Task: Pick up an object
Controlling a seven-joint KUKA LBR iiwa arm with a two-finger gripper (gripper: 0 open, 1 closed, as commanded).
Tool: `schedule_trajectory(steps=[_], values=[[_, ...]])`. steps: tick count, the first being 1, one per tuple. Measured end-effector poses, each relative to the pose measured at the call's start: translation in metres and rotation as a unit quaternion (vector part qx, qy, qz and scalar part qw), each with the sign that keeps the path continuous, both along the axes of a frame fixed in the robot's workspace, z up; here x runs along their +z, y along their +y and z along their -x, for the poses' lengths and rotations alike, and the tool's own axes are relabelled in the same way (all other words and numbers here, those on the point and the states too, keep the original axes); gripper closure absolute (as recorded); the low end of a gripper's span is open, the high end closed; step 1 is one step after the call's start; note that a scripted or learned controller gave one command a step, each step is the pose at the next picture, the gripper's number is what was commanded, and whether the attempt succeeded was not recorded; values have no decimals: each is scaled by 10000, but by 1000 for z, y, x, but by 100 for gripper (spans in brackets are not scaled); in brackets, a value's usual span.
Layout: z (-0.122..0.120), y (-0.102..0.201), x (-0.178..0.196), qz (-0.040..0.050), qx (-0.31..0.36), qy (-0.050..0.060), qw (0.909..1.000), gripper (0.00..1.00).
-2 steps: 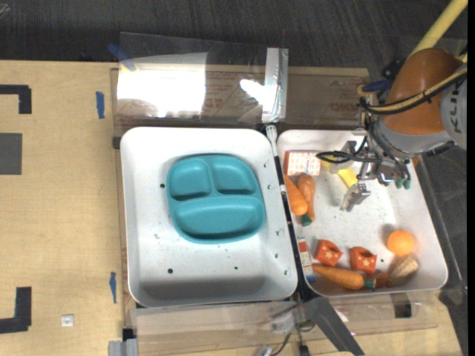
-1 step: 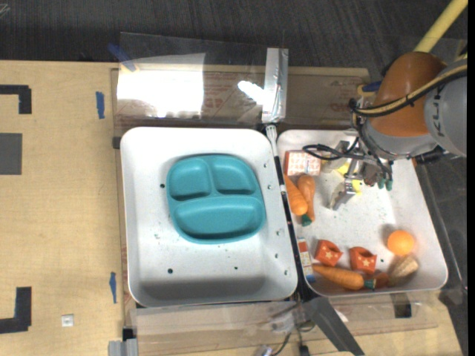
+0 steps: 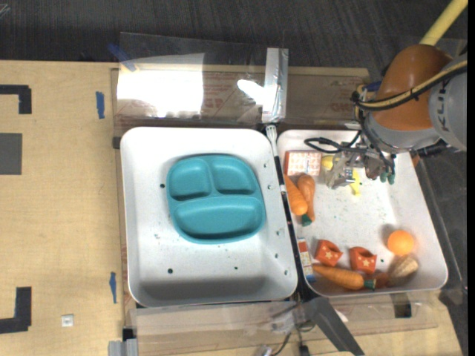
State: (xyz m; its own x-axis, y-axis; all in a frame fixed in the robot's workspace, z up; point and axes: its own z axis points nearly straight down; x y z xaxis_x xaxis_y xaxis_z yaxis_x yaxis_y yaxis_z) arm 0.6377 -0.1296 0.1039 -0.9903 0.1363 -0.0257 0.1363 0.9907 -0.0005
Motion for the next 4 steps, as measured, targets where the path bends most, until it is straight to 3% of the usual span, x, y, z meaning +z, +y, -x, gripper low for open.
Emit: schedule_trajectory(steps=[1, 2, 3, 4], values=[[-29, 38, 137, -22, -338, 26, 9994, 100], [-18, 85, 157, -26, -118, 59, 9999, 100], [50, 98, 182, -38, -1057, 92, 9944, 100], [118, 158, 123, -52, -2019, 114, 9793, 100]])
